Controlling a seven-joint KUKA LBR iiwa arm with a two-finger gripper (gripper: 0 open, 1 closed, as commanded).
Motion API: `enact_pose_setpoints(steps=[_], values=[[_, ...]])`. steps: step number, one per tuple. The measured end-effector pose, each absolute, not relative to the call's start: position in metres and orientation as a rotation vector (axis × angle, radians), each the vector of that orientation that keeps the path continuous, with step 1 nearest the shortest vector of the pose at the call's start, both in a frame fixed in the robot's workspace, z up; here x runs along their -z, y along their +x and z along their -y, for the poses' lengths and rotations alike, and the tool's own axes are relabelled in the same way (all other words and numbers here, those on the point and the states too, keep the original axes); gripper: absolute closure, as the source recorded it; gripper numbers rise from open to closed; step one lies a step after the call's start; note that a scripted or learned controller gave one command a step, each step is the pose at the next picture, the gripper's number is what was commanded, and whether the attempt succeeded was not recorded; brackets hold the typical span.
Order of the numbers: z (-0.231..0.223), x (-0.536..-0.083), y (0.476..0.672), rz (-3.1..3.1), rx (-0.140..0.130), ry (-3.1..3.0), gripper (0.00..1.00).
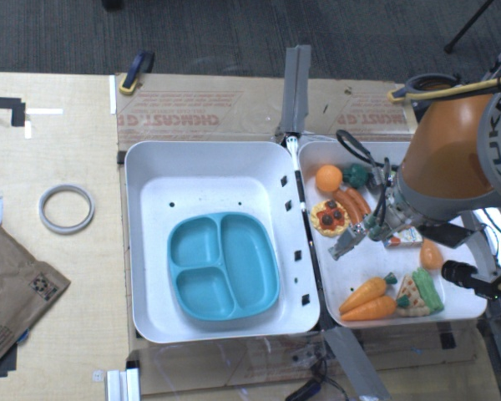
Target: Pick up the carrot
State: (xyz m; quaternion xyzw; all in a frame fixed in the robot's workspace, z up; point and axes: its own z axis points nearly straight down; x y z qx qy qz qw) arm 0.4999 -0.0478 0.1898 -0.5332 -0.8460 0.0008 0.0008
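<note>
overhead slanted view of the counter [50,140] with two white bins. the grey arm [451,140], orange-banded above the wrist, reaches over the right bin [476,312]. the hand [353,239] hangs low over the middle of that bin, its metal fingers angled toward the divide between the bins; whether the fingers are parted or closed cannot be told from this angle, and nothing can be seen held between them.

the carrot [369,299] lies toward the viewer from the hand, near the front wall of the right bin: two orange tapered pieces side by side, green tops pointing toward the arm's side, apart from the hand. just beyond the carrot's green tops on the arm's side sits a pizza slice toy [417,295]. a small round pizza toy [329,215] lies just beside the hand on its far side, with a sausage-like orange piece [356,200] next to it. farther behind the hand rest an orange ball [328,178] and a dark green item [357,175]. an orange egg-shaped piece [431,256] sits on the arm's side of the hand.

across the divide from the hand, the left bin [150,224] holds a blue three-compartment tray [224,266]. well beyond it on the counter lie a roll of tape [67,208] and a brown paper bag [12,291].
</note>
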Motion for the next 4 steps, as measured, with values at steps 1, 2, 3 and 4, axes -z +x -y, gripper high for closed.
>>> enact_pose_setpoints(steps=[1,2,3,4], values=[[0.110,-0.110,0.477,2.778,-0.002,-1.460,0.00],[0.111,-0.117,0.478,2.774,-0.001,-1.465,1.00],[0.056,-0.215,0.479,2.674,-0.003,-1.647,1.00],[0.056,-0.215,0.479,2.674,-0.003,-1.647,0.00]])
